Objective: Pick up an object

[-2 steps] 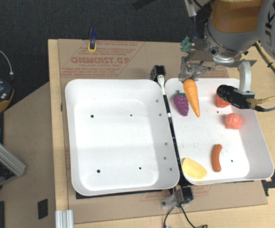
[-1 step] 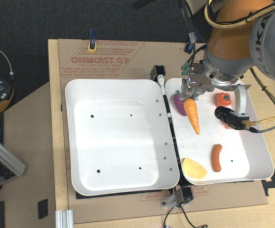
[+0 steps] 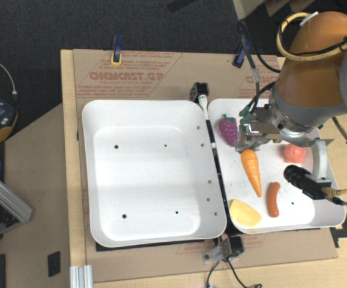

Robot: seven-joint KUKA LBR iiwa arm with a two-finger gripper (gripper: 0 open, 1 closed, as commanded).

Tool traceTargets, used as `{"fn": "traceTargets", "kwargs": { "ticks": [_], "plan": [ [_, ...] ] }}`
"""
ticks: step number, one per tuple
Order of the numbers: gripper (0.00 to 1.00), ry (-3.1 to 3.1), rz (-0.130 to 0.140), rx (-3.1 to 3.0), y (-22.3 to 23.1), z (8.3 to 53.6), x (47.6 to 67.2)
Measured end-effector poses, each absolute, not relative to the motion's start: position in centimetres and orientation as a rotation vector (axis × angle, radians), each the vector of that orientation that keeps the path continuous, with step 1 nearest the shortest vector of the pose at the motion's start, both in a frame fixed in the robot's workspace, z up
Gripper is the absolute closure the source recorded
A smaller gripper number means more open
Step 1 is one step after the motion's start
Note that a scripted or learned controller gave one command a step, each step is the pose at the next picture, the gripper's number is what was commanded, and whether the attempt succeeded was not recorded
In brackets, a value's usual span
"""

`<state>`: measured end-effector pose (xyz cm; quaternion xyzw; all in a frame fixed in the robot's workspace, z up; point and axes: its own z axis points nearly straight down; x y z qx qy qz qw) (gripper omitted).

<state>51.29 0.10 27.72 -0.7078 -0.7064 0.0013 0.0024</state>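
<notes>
My end effector (image 3: 251, 132) hangs low over the right bin (image 3: 335, 219), right of frame centre, just beside the purple grapes (image 3: 228, 129) and above the top of the carrot (image 3: 252, 169). My own wrist blocks the fingertips, so I cannot tell their spread or whether anything sits between them.

Candidates all lie in the right bin: the grapes at its upper left, the carrot slanting down the middle, a sausage (image 3: 273, 198) and a yellow piece (image 3: 245, 212) near the bottom edge, a pink item (image 3: 294, 153) half under my arm.

The left bin (image 3: 101, 221) takes up the frame's centre left. Judgement: I am lowered for a grasp on the grapes or carrot; crowding risks a miss.
</notes>
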Motion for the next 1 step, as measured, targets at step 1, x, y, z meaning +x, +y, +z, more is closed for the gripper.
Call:
{"fn": "traceTargets", "kwargs": {
  "ticks": [1],
  "plan": [
    [1.00,-2.234,-0.016,-2.217,5.22,36.48,50.52]
  ]
}}
